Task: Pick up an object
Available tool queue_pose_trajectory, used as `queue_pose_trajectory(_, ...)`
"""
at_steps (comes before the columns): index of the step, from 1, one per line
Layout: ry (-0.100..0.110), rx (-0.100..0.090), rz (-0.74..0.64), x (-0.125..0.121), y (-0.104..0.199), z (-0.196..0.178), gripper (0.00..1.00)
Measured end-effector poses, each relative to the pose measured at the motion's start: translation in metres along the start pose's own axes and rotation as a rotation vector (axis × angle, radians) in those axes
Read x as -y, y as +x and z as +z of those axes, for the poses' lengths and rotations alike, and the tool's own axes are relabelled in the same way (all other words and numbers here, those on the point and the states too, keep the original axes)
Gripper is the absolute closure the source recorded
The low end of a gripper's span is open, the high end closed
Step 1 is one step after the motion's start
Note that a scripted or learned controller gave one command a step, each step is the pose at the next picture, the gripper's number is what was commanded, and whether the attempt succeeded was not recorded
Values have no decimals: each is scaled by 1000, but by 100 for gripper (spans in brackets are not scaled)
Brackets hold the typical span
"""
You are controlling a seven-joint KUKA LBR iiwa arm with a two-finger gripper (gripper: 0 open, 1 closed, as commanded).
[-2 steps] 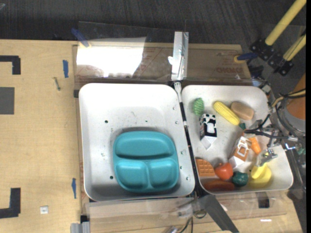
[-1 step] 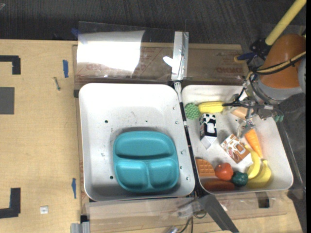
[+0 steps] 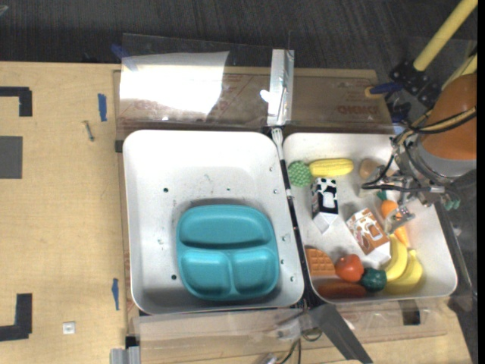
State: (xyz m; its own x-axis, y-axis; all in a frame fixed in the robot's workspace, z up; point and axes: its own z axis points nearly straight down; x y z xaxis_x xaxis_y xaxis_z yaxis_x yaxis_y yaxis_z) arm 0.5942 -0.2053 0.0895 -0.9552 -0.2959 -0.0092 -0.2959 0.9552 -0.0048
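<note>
Nothing can be read for certain: the brown cardboard panel (image 3: 333, 101) behind the right-hand shallow white bin (image 3: 447, 268) bears faint reddish inverted print, and the small orange-and-white packet (image 3: 367, 229) inside carries markings too blurred to decipher.

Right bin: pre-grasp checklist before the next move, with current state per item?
1. Gripper over the right bin: ok.
2. Fingers open or shut: cannot tell, blurred.
3. Object already held: cannot tell.
4. Target isolated: not ok; banana, tomato, orange-white packet and other items crowd together.
5. Easier picks: ok; corn and black-white toy lie apart from the pile.
6. Left bin holds a teal tray: ok, out of the way.
</note>
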Motion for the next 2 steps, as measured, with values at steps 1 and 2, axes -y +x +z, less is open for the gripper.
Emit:
queue_pose_trajectory(1, 0, 1, 94, -11, 57, -1, 0)
queue_pose_trajectory(2, 5, 6, -147, -31, 88, -2, 0)
